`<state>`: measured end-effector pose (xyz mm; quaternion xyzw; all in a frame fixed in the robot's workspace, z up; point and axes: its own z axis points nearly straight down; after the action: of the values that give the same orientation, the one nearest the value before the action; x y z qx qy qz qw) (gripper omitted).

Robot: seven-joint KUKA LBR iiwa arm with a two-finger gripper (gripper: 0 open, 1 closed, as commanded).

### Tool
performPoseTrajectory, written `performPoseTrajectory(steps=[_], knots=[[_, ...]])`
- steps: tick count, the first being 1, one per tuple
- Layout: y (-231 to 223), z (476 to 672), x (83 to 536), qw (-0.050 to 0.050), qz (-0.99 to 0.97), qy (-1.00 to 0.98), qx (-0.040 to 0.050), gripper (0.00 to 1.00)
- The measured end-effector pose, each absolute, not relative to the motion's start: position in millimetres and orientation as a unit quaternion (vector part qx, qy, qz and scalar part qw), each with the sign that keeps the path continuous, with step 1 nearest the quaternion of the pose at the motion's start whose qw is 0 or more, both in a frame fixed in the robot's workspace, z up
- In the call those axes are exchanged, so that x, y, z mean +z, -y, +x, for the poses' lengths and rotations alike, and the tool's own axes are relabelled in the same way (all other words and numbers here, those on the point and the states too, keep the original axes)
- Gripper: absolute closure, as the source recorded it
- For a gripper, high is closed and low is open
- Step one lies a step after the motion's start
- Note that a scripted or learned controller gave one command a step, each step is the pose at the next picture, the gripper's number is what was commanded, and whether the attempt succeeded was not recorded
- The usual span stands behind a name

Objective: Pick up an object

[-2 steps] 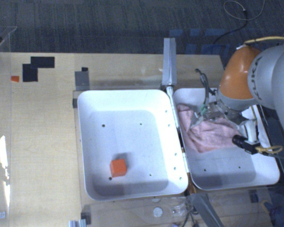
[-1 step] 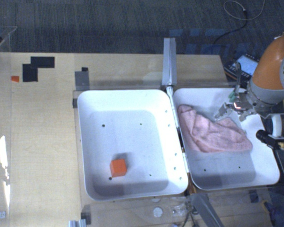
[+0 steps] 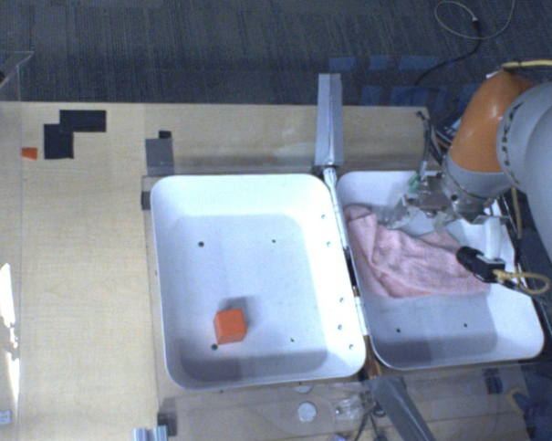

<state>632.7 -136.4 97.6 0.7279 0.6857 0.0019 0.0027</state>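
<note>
Jaws of the gripper (image 3: 420,209) sit low over the pink cloth (image 3: 413,259) in the right bin (image 3: 464,348); their state cannot be told. An orange cube (image 3: 230,326) lies well apart in the left bin (image 3: 182,265).

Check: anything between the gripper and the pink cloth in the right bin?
Nothing visible. The gripper sits directly over the crumpled pink cloth at its far edge, inside the right white bin.
</note>
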Motion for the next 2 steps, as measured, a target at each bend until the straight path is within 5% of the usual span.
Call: performPoseTrajectory(steps=[1,2], knots=[[143.1,586.8,90.2,0.006,0.675,-0.738,0.0041,0.00],[129.4,503.8,91.3,0.008,0.655,-0.756,0.0045,0.00]])
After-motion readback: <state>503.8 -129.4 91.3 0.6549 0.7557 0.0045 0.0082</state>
